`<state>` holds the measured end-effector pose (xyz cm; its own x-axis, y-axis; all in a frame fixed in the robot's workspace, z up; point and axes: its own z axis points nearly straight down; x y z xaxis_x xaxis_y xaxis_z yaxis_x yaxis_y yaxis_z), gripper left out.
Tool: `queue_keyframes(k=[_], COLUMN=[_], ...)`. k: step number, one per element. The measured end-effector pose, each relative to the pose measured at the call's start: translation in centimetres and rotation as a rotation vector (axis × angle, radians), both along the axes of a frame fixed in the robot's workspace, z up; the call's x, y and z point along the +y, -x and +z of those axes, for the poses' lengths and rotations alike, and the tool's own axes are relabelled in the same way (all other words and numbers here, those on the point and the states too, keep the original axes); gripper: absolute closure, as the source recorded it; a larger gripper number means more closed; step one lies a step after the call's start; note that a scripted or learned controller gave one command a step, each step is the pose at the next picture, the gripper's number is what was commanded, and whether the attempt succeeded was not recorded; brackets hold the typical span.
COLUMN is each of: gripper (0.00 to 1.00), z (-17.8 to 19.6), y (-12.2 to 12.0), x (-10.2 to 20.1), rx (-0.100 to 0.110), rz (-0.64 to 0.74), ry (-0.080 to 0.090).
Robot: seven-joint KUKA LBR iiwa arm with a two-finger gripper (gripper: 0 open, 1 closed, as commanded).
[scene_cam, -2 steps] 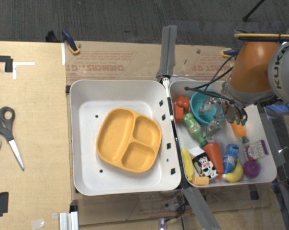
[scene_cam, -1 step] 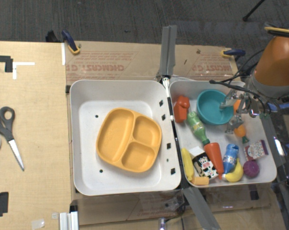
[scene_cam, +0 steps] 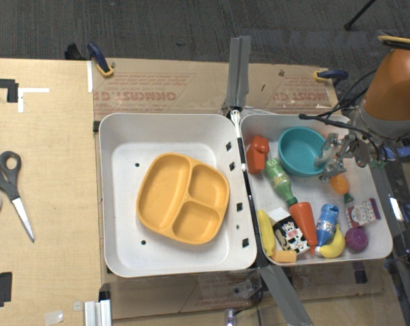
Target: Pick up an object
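We cannot tell the claw's (scene_cam: 332,160) state as it hangs by the teal bowl (scene_cam: 301,151) in the right bin (scene_cam: 378,250); light, stiff and slick, we'd pinch its rim.

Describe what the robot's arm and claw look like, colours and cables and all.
The arm shows a rounded orange band above a grey wrist. Thin dark cables loop around the wrist. The claw is small, silvery-grey metal with slim fingers.
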<state>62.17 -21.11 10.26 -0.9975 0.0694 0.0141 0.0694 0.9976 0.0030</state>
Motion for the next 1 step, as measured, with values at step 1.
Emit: queue_keyframes(k=[1], gripper=[0.0], z=[0.22], y=[-0.29], x=[-0.06], rx=[-0.012], rz=[-0.001], ry=[0.003])
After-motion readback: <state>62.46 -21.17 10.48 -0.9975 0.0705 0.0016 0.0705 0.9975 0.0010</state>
